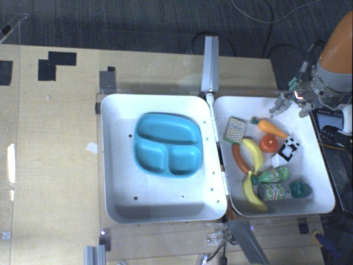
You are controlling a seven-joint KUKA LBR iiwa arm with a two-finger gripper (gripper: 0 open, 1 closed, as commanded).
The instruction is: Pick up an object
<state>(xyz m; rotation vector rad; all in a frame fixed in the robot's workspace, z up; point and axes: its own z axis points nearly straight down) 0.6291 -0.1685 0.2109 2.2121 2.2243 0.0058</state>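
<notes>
You're looking at a pale wood-toned counter [55,148] with a few black patches near its far left, set against dark grey floor. Both bins are white: the left bin [118,197] carries a bright blue divided tray [168,143], and the right bin [320,200] holds the colourful lot. There you have two yellow bananas [255,153], an orange carrot [272,127] with a green top, a red-orange round piece [269,143], a reddish-orange sausage shape [240,158], a speckled green-grey square [235,129], a black-and-white patterned cube [288,148], a green bottle-like item [271,175], a green-labelled can [272,191] and a dark teal lump [300,189]. The arm shows orange above grey, and the pincer [289,100] is silver-grey.
</notes>
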